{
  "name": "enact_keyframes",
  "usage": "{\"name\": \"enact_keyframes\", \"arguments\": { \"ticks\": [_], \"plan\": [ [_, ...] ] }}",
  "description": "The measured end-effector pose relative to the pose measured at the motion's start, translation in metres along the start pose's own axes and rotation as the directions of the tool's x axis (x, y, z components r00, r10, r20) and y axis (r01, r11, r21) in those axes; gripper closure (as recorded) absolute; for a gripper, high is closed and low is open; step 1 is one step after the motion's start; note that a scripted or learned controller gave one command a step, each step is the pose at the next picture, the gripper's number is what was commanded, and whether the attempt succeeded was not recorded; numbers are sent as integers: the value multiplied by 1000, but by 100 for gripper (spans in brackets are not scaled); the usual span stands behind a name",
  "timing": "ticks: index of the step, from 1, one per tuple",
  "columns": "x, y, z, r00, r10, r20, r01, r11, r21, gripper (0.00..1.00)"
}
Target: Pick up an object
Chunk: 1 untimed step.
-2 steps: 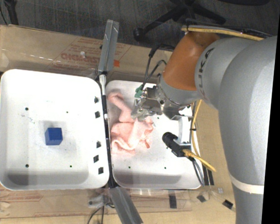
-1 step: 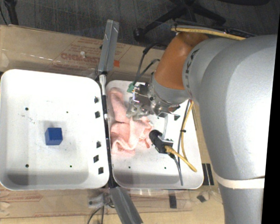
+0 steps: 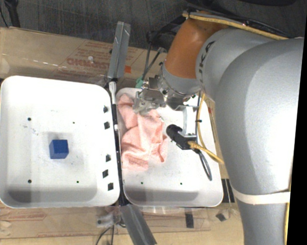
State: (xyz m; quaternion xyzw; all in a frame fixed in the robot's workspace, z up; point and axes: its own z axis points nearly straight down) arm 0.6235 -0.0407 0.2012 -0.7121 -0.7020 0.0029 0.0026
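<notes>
One soft, light pink cloth (image 3: 141, 137) crumpled in right bin (image 3: 200, 195), best pinched at a raised fold; gripper (image 3: 146, 103) over its upper edge, grip state impossible to tell.

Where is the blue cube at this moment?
The blue cube lies in the left bin, left of centre, apart from the pink cloth in the right bin.

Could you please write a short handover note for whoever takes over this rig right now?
Gripper: low over the top edge of the crumpled pink cloth in the right white bin; whether it grips is unclear.
Things: the cloth lies along that bin's left side. A small blue cube sits alone in the left white bin.
Done: arm brought to the cloth.
Left: confirm a grasp, then lift.
</notes>
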Motion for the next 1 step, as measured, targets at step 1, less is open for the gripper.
{"name": "enact_keyframes", "arguments": {
  "ticks": [1],
  "plan": [
    [2, 0, -6, 1000, -10, 1, 10, 1000, 9, 100]
  ]
}}
